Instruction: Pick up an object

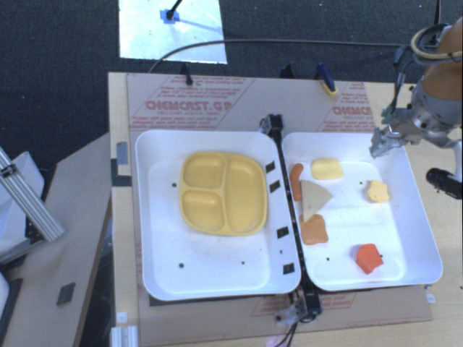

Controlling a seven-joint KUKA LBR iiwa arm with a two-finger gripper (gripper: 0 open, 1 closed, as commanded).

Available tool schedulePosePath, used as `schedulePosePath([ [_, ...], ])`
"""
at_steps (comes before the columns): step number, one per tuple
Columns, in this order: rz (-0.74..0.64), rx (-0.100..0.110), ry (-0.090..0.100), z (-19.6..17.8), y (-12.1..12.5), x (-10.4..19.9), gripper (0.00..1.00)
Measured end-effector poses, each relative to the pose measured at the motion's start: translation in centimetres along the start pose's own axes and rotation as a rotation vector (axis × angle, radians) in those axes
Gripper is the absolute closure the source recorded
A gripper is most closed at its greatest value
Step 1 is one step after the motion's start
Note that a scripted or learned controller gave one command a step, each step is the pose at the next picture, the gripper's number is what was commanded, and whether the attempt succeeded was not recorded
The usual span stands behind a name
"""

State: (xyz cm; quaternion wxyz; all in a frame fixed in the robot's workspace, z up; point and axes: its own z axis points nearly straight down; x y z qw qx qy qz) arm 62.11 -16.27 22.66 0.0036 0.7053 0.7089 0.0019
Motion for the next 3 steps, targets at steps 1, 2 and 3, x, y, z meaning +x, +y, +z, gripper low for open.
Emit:
schedulePosePath([
  [1, -0.002, 0.0, 0.001, -5.9, -0.2, 0.8, 1.0],
  [2, -0.003, 0.008, 0.003, -4.1, -1.8, 5.9, 1.0],
  [3, -0.005, 0.007, 0.004, -4.5, -3.8, 11.0, 1.0],
])
